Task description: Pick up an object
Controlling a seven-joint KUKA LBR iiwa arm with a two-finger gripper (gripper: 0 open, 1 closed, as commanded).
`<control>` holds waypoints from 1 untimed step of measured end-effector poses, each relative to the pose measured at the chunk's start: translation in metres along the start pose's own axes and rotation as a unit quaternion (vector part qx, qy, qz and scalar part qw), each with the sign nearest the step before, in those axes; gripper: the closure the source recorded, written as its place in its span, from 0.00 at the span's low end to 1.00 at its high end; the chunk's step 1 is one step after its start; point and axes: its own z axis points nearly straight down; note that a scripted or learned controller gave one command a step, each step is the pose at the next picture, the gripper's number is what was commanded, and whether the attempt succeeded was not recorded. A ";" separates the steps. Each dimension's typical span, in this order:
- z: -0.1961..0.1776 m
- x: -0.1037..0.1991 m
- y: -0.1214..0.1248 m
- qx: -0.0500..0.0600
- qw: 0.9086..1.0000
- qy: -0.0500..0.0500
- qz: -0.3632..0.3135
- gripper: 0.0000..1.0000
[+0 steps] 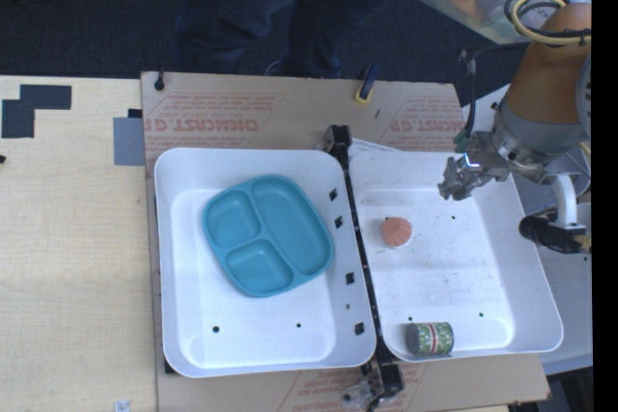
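Arm: grey KUKA arm with an orange band (546,77) reaching in from the right, over the right bin's far right part.
Gripper: two-finger metal gripper (458,183) above the right shallow white bin (526,304).
Right bin: small pinkish-orange round object (396,232) near its left side; green-labelled can (429,339) lying at the near wall.
Left bin: left shallow white bin (183,304) holding a teal three-compartment plastic plate (266,233).

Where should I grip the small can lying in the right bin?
Grip the can across its round body, coming straight down from above. It lies on its side close to the right bin's near wall, long axis along that wall, so fingers probably fit best spanning its ends. The gripper is far off.
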 end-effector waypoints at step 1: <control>-0.007 0.048 -0.034 0.003 1.000 0.001 -0.001 1.00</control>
